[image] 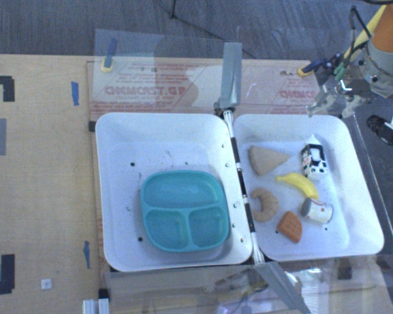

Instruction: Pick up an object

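The right bin [360, 175] holds several small objects: a tan wedge [268, 159], a yellow banana [300, 185], a black-and-white cow toy [313, 161], a brown curved pastry [264, 203], an orange square biscuit [289, 226] and a small white and grey cup [316, 210] on its side. My gripper [330, 108] hangs over the bin's far right rim, above and behind the cow toy. It is open, its two fingers spread apart with nothing between them.
The left bin [118, 149] carries a teal divided plate [183, 210]. A grey metal bar [231, 77] stands behind the seam between the bins. Cables and the arm's orange band [385, 31] crowd the upper right corner.
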Robot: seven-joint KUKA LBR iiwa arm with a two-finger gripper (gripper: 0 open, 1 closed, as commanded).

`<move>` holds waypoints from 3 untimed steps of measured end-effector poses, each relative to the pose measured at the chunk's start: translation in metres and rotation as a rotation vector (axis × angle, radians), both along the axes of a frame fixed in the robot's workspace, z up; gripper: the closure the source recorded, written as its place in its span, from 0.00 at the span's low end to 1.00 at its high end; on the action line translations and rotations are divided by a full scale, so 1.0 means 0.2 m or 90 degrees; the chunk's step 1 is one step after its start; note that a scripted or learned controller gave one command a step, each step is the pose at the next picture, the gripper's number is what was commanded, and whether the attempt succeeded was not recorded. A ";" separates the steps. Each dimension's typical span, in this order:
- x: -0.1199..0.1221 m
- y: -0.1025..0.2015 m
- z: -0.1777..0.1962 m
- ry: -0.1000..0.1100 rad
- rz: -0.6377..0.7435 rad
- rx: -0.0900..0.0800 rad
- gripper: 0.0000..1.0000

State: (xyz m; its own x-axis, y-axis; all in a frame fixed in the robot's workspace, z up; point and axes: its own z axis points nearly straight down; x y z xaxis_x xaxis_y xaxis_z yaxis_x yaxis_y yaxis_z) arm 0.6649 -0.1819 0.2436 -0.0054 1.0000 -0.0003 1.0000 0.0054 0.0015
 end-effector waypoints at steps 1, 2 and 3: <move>0.00 -0.02 -0.72 -0.001 -0.024 -0.001 0.00; -0.15 -0.10 -0.78 -0.001 0.022 0.000 0.00; -0.14 -0.10 -0.72 -0.006 0.022 -0.002 1.00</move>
